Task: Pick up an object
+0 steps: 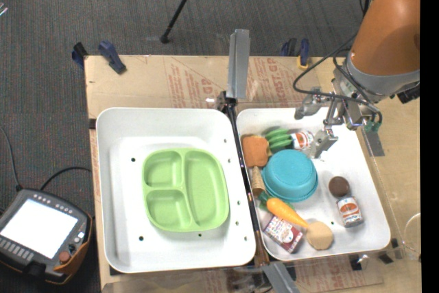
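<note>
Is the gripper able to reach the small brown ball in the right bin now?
Probably yes. The brown ball lies apart from the blue bowl and the can, uncovered, and the gripper hangs nearby.

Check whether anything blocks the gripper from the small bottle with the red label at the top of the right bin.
Nothing visible does. The gripper hangs just above and right of the small red-labelled bottle. The round blue bowl and green vegetable crowd the bottle's lower and left sides.

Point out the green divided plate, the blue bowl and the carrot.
green divided plate (185, 189), camera view, large right compartment.
blue bowl (291, 174), camera view, upturned base.
carrot (286, 211), camera view, middle of its orange body.
</note>
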